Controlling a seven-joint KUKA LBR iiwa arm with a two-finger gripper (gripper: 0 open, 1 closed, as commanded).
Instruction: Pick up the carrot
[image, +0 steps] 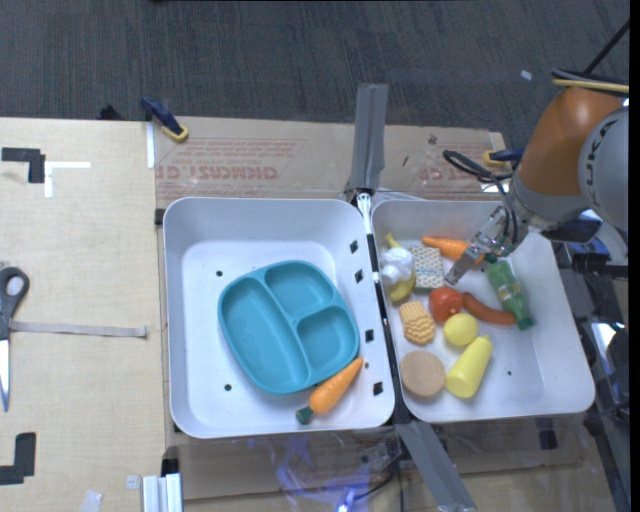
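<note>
Over the right bin (552, 372), gripper (466, 262) low among toy food, opening impossible to judge. Just beside at ten o'clock, a small carrot (445, 243), long axis three-to-nine. Well apart at seven o'clock, a second carrot (335, 388) in the left bin (190, 300), against the blue plate (280, 330), axis one-to-seven. Crowded: green bottle (505, 285) near at four o'clock.

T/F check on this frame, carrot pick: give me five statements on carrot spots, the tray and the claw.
1. A carrot lies in the left bin, against the blue tray. True.
2. The blue tray sits in the right bin. False: it is in the left bin.
3. The claw hangs over the right bin. True.
4. The claw is over the left bin's carrot. False: it is near the small carrot in the right bin.
5. The green bottle stands upright. False: it lies on its side.
</note>
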